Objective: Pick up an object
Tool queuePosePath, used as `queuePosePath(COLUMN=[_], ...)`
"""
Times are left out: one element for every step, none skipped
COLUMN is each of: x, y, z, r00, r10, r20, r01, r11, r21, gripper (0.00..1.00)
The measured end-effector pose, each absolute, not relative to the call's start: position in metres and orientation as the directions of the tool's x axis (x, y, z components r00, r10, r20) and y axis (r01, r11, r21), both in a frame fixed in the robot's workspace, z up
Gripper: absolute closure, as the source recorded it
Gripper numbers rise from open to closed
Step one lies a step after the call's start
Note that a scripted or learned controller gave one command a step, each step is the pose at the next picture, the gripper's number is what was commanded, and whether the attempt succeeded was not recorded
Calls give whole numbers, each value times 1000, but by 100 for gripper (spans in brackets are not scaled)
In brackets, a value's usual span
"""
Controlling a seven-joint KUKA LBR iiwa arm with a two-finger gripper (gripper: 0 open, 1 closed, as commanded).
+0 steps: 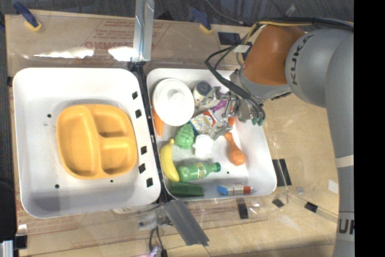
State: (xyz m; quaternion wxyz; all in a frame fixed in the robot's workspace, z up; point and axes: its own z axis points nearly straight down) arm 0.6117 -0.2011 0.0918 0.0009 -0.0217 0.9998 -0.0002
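Note:
The right bin (pixel 260 156) holds several objects. Among them are a white round bowl (pixel 173 100), a colourful packet (pixel 206 122), a green bumpy toy (pixel 185 137), a white ball (pixel 203 145), an orange carrot (pixel 236 151), a banana (pixel 168 161) and a green bottle (pixel 198 171). My gripper (pixel 225 112) hangs low over the bin's upper middle, right beside the packet and above the carrot's top end. Its metal body hides what lies beneath it. Nothing is visibly lifted.
The left bin (pixel 36 90) carries a yellow divided plate (pixel 96 140). A dark green item (pixel 185 190) and a blue-and-red marker (pixel 234 189) lie along the right bin's front wall. An orange piece (pixel 157 122) rests by the divider. Cables (pixel 224 60) loop behind the wrist.

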Motion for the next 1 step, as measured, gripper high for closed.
queuePosePath(x=[589], y=[-188], z=[92], r00=[-991], r10=[-134], r20=[1], r01=[-134], r11=[991], r21=[1], gripper=[0])
